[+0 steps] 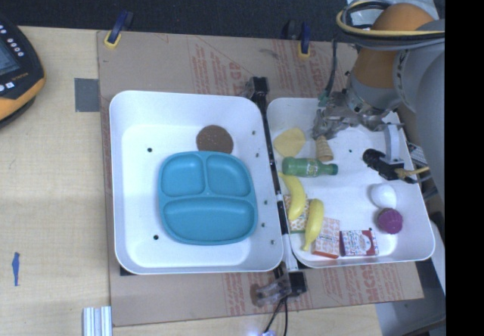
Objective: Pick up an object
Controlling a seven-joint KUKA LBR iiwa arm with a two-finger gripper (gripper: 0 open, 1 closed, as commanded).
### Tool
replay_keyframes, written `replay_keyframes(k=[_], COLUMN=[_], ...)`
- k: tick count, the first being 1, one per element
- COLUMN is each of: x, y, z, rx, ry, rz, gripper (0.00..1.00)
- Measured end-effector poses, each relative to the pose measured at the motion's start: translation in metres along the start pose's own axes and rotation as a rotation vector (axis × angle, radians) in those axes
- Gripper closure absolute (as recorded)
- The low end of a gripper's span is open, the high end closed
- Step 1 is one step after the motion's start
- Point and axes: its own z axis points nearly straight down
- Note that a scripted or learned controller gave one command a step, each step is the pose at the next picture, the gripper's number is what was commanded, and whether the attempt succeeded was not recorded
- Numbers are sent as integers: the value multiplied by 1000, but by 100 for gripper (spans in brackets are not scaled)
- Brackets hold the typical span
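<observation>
Landmark: green bottle [309, 168], smooth plastic, lying on its side in the right bin [423, 251].
Gripper [327, 129]: metal, just above the bottle near the bin's far wall; cannot tell its state.
Cork-like cylinder [324, 150]: tan, between gripper and bottle.
Yellow round piece [290, 141]: up-left of the bottle.
Bananas [302, 210]: two curved, below it.
White egg [383, 195], purple ball [389, 220]: right and below.
Blue tray [206, 197]: three compartments, left bin [128, 175].

One camera sits above the bench [53, 198] and looks down at a slant, far enough back to take in both bins. The left bin [128, 175] lies near the middle of the view, the right bin [416, 244] toward the right, where the arm [393, 47] enters.
</observation>
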Motion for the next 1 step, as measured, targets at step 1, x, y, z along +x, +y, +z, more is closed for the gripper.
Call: replay_keyframes(k=[1], x=[42], y=[-58], z=[-94], rx=[-4], ry=[4], rz=[4], gripper=[100])
